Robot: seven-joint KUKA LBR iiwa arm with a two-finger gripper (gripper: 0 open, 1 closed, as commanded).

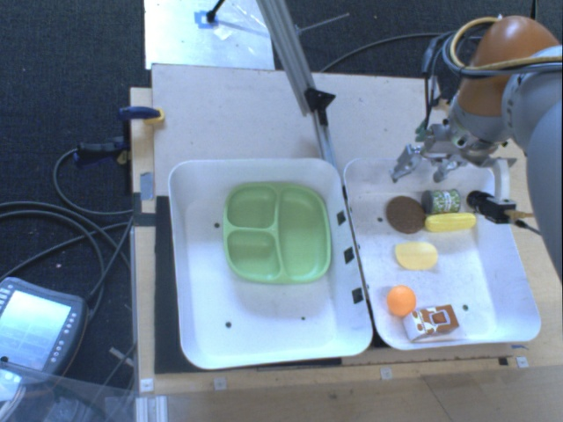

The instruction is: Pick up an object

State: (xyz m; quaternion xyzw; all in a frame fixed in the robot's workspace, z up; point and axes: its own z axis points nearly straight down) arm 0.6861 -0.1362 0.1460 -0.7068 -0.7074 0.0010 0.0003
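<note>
Where the worktop (pixel 229 112) meets the dark floor on the left, a grey handset (pixel 31 328) lies among looping black cables (pixel 79 227), and a blue-and-yellow clamp (pixel 141 113) grips the board's edge. The left bin (pixel 189 323) holds a green divided plate (pixel 277 233), lying flat near its middle. A silver pole (pixel 286 38) slants down from the top to the seam between the two bins.

In the right bin (pixel 510 297) the things sit apart from the plate: a brown round disc (pixel 405 214) near the far left, a small green can (pixel 442 201) on its side just beside it, a yellow banana-like piece (pixel 450 222) touching the disc's right edge, a pale yellow lump (pixel 416 255) below, then an orange ball (pixel 401 301) and a brown-and-white box (pixel 433 322) near the front wall.

The grey arm (pixel 528 95) bends in from the right, its orange band high, wrist tipped down. The tool (pixel 427 158) hangs over the far rim of the right bin, above the can and disc, its fingers spread apart with nothing between them.
</note>
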